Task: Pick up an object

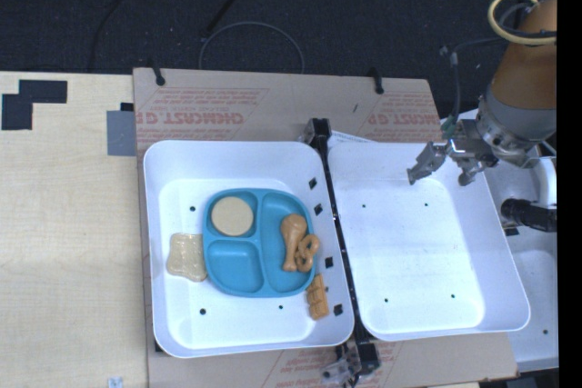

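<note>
At 9 o'clock from our gripper (447, 163), fingers apart w/ nothing between, we're eyeing the pretzel (298, 243): light, brittle; we're thinking pinch mid-body.

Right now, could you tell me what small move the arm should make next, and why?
Probably travel left across the divider toward the left bin. The gripper hangs over the right bin's upper right corner, while the blue tray, round biscuit and pretzel-like piece all lie in the left one.
</note>
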Robot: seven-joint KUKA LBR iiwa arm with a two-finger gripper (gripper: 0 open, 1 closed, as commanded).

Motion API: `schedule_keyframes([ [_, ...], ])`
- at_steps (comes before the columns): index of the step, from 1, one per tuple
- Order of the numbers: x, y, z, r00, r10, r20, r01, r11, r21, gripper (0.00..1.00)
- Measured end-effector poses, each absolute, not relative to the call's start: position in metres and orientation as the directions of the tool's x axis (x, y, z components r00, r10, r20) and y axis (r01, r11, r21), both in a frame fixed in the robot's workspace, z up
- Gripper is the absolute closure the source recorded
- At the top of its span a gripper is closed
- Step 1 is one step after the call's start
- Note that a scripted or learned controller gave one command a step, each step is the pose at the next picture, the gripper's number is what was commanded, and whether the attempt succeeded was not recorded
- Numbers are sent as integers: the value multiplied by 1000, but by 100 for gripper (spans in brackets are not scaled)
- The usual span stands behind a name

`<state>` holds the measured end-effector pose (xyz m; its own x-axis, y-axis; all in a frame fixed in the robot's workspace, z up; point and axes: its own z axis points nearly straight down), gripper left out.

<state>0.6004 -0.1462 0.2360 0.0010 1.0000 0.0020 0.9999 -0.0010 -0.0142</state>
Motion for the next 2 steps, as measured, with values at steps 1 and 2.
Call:
schedule_keyframes([
  [1, 603, -146, 243, -1, 1000, 0, 1000, 1, -1, 0],
  [2, 602, -143, 199, 0, 1000, 1, 1000, 0, -7, 0],
])
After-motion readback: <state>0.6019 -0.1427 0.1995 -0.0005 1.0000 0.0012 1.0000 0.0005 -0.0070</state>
